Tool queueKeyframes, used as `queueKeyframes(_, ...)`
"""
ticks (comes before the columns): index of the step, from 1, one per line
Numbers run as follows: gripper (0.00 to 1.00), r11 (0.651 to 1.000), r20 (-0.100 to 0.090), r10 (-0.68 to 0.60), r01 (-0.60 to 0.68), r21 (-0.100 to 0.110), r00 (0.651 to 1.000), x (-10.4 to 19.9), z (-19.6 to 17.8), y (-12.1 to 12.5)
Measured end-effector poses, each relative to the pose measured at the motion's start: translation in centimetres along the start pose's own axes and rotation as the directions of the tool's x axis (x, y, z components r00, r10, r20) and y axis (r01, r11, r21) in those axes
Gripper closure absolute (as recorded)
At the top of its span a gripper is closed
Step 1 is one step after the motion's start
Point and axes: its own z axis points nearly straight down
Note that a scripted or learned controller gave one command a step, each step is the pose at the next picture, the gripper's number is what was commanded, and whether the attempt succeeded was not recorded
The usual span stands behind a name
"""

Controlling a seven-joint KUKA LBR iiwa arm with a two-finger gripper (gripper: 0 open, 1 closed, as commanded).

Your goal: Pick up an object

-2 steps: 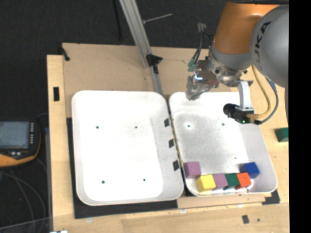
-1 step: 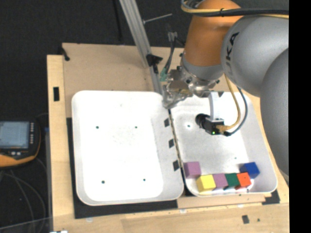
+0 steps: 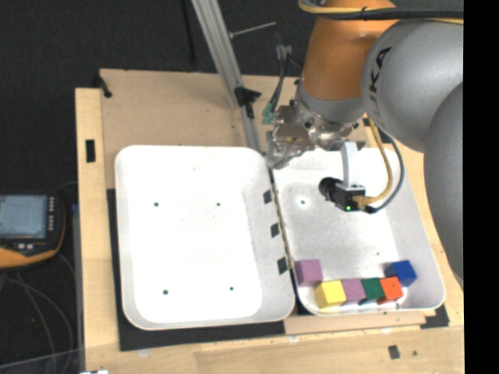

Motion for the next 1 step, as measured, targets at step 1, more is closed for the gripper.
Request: queueKeyframes(1,1.0,1.0,0.0,-0.008,0.008,0.007,1.0,6.29,4.35,-0.38)
